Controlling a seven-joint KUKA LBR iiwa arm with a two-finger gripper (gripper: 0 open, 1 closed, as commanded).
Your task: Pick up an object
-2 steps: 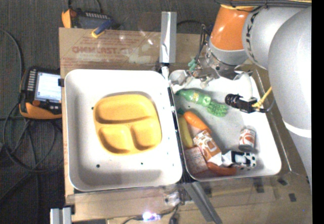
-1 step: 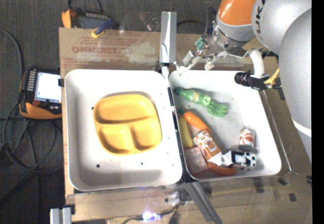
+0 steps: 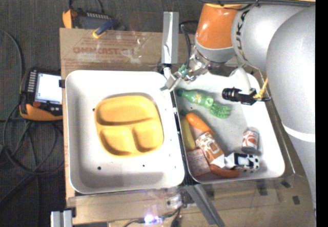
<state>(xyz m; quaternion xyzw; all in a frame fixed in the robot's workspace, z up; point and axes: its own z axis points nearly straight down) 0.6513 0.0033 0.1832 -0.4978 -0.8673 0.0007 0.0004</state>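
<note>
Camera view shows the end effector (image 3: 176, 78) at the far left corner of the right bin (image 3: 271, 133), above the bin's rim; I cannot tell its state. Nearest it lies a green bottle (image 3: 197, 98), pale and translucent, on its side. Beside that sits a darker green knobbly piece (image 3: 220, 110). An orange carrot (image 3: 198, 122), a small red-and-white can (image 3: 250, 140) and a black-and-white cow toy (image 3: 247, 161) lie nearer the front. An orange divided tray (image 3: 130, 123) rests in the left bin (image 3: 77, 118). Cardboard (image 3: 102, 49) behind reads partly "CHEMCAST".
</note>
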